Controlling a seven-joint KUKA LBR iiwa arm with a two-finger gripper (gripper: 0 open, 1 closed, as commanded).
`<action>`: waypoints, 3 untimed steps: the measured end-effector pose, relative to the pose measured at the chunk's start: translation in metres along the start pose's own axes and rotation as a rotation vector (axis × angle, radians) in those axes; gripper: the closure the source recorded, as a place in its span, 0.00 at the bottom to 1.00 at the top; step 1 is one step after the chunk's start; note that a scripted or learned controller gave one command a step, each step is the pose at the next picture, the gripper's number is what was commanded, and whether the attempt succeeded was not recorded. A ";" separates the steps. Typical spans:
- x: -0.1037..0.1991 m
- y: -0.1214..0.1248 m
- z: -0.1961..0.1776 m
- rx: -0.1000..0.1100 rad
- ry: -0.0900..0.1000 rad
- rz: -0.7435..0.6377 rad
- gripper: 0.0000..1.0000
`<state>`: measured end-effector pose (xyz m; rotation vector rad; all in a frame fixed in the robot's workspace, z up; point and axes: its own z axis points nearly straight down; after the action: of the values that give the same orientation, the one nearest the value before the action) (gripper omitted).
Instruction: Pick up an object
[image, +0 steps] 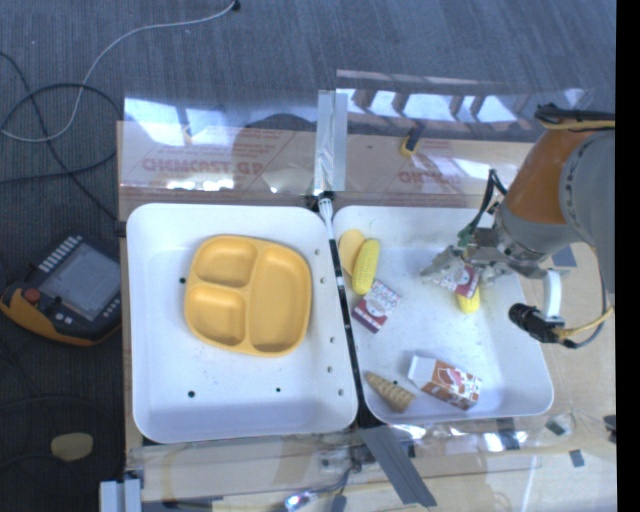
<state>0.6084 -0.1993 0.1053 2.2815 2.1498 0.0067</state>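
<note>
Camera view: gripper (462, 272) low in right bin (520, 395), jaw state unclear, over small yellow object (468, 296). Corn cob (366, 264), red-white packet (376, 305), carton (447, 381), cone (388, 390) elsewhere in bin. Yellow divided plate (248, 294) in left bin (160, 400).

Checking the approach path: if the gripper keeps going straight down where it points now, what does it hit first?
Most likely the small yellow and red object directly beneath the gripper in the right bin. Whether they already touch is unclear from this slanted view.
</note>
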 end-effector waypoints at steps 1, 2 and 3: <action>0.031 0.039 0.005 -0.013 -0.011 -0.010 0.00; 0.018 0.032 0.004 -0.025 -0.007 0.022 0.00; 0.011 0.040 0.005 -0.013 -0.003 0.004 0.00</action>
<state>0.6493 -0.1907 0.1007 2.2772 2.1373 0.0178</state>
